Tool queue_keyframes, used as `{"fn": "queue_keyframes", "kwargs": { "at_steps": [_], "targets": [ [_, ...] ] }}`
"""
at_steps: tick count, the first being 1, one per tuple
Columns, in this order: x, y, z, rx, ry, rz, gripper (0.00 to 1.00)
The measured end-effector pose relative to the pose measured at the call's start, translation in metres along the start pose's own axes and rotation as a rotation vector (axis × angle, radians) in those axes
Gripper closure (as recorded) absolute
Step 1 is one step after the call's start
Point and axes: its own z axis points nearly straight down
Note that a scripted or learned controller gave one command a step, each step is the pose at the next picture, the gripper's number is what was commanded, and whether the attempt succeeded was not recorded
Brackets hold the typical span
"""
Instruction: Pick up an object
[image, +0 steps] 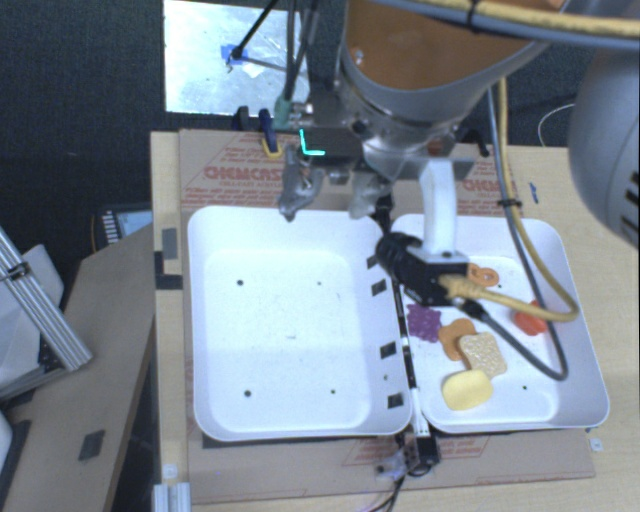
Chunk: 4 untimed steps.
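The gripper (328, 200) hangs over the far rim of the left bin (230, 400), close to the strip where the two bins meet. Its two fingers (293, 196) stand apart, and there is nothing between them.

All the small objects lie in the right bin (580, 390), well apart from the fingers. A purple piece (424, 322) lies beside that bin's left edge, about halfway along it. Just beside it, toward the near edge, lie an orange piece (457, 335), a tan toast-like piece (483, 352) touching it, and a pale yellow piece (467, 389) nearest the near rim. An orange ring (485, 276) lies more toward the far edge, and a red-orange piece (531, 322) lies toward the right edge. A yellow cable (510, 302) and a black cable (530, 357) run across these objects.

The bins rest on a cardboard sheet (225, 170) on the counter (165, 300).
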Motion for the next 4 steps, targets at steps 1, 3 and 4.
{"fn": "queue_keyframes", "kwargs": {
  "at_steps": [1, 3, 4],
  "targets": [
    [0.001, 0.000, -0.012, -0.002, 0.002, -0.003, 1.00],
    [0.001, 0.000, -0.023, -0.004, 0.003, -0.006, 1.00],
    [0.001, 0.000, -0.022, -0.003, 0.003, -0.006, 0.00]
  ]
}}
